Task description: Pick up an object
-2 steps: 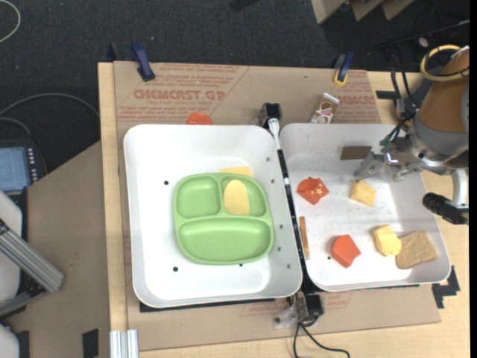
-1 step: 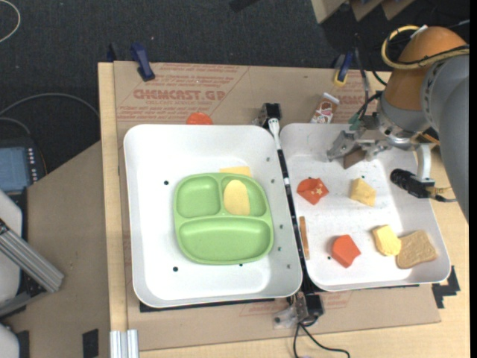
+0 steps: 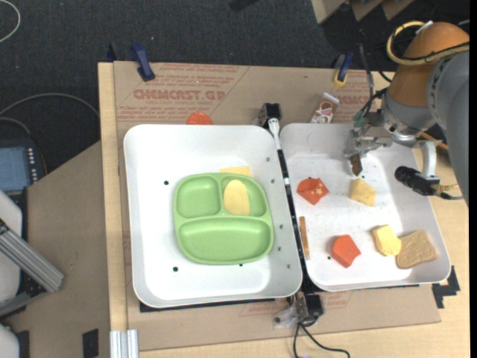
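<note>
I see the right bin [image 3: 417, 271] with the gripper [image 3: 357, 162] low over its upper part. Can't tell its opening; nothing visibly held. Pale yellow wedge [image 3: 363, 192] just below it, red block [image 3: 312, 190] to the wedge's left.

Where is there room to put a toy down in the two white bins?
Left bin: bare floor lies all around the green tray, widest along its left and far sides. Right bin: the far left corner, beyond the red block, is bare. It gets crowded near the gripper, the yellow pieces and the toast.
</note>
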### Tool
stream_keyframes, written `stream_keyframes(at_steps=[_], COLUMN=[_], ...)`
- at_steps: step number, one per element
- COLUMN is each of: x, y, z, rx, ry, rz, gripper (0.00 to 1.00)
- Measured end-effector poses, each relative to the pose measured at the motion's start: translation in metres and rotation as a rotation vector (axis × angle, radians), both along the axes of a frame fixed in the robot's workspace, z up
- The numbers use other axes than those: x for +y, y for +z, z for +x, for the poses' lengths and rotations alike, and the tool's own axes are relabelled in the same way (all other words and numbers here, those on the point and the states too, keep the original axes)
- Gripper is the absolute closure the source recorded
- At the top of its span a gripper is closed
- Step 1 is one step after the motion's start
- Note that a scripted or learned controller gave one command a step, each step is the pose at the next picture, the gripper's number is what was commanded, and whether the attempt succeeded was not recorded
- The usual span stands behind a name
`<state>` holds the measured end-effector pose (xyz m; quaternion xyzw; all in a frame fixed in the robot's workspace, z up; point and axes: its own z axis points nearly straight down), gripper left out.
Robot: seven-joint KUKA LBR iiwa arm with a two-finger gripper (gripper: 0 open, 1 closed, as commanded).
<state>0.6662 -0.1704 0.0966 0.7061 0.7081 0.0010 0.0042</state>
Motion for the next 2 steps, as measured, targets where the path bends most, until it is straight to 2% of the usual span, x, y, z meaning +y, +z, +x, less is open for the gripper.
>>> stream_keyframes(at_steps=[1,2], x=[0.001,-0.044], y=[-0.001,-0.012], z=[0.0,-0.066], rx=[0.001,0.012], ry=[0.0,-0.008], rz=[0.001,0.008], gripper=[0.0,0.0])
